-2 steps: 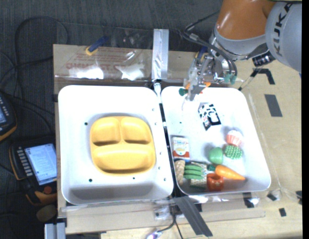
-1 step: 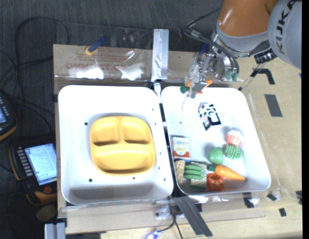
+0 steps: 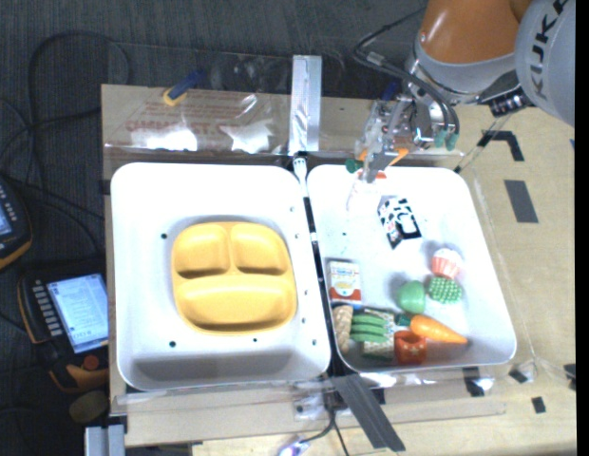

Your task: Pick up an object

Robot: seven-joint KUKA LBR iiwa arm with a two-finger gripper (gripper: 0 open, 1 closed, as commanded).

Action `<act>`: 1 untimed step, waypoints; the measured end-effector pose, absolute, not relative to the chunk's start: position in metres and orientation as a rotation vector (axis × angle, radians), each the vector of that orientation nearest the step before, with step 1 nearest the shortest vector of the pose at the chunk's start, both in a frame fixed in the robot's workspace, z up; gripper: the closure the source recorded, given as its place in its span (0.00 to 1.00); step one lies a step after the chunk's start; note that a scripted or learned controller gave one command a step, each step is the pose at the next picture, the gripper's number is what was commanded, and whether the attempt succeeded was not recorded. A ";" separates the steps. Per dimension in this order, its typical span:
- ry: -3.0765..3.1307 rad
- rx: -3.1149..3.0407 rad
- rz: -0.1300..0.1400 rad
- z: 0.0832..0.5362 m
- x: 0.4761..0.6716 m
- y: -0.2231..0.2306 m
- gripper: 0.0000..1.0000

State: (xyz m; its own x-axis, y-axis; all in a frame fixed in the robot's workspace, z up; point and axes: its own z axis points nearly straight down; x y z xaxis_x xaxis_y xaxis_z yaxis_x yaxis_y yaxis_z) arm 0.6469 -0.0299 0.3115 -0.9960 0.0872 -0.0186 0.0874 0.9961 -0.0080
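While its finger state seems unreadable, the end effector (image 3: pixel 382 160) hovers above the right bin (image 3: pixel 484 255).

I think I am working in a robotics lab: the bench (image 3: pixel 522 217) has taped marks, loose cables (image 3: pixel 66 55) lie on grey carpet, and a teach pendant (image 3: pixel 5 221) sits nearby.

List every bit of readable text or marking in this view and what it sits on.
"KUK": the visible part of the lettering on the grey arm housing, cut off at the frame edge.
Small carton in the right bin: printed label, too small to read.
Black-and-white item: pattern, no legible words.
Lit screen of the handheld device left of the bench: lines of text, too blurred to read.
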 end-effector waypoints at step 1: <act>3.140 -0.052 0.001 0.246 0.604 0.046 1.00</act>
State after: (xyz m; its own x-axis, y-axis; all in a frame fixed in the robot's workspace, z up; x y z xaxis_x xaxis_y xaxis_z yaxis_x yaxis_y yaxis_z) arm 0.6035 0.0463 0.2465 -0.9995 -0.0330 -0.0011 -0.0330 0.9995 0.0008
